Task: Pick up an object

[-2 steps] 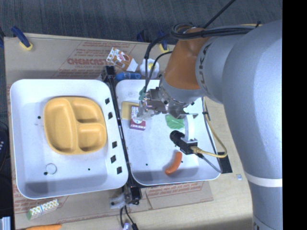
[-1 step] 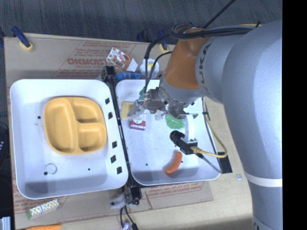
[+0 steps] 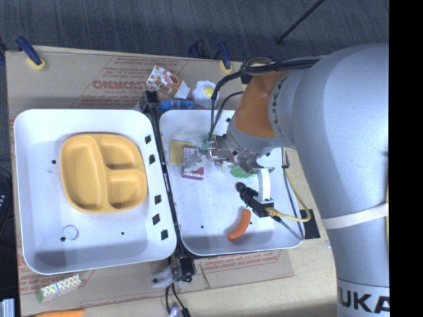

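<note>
Approach step is on: my claw (image 3: 213, 152) hangs low at the frame's centre, in the right bin (image 3: 198, 233), just beside the small purple packet (image 3: 192, 164). Released or clenched, I cannot tell. Next I need to centre over that packet and descend.

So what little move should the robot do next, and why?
Probably lower the hand a little toward the small purple-and-white packet in the right bin. The hand sits just beside that packet, near the yellow block, and nothing shows between its tips. The orange carrot lies farther off, near the bin's front edge.
</note>
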`<action>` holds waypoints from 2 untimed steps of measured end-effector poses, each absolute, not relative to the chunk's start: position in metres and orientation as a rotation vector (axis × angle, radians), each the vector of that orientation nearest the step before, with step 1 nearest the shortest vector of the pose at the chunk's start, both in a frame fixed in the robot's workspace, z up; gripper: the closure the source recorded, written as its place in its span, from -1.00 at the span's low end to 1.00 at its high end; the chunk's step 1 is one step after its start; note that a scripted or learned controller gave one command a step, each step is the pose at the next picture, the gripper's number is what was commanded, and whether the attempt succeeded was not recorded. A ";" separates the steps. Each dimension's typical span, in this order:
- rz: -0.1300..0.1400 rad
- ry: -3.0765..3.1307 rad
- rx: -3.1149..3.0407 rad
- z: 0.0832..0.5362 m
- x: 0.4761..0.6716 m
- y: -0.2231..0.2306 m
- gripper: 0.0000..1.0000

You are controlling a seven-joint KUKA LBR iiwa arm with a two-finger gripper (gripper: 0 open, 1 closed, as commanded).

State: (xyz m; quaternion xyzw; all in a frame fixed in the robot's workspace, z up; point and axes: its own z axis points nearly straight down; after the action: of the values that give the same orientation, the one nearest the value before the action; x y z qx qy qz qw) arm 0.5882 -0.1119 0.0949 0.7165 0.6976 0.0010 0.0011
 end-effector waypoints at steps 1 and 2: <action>0.002 2.588 1.774 0.095 0.596 -0.099 -1.00; 0.001 2.495 1.909 0.095 0.623 -0.098 -1.00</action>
State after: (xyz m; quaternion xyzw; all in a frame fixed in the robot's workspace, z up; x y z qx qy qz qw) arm 0.6229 -0.0975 0.0949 0.6076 0.7942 0.0004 -0.0001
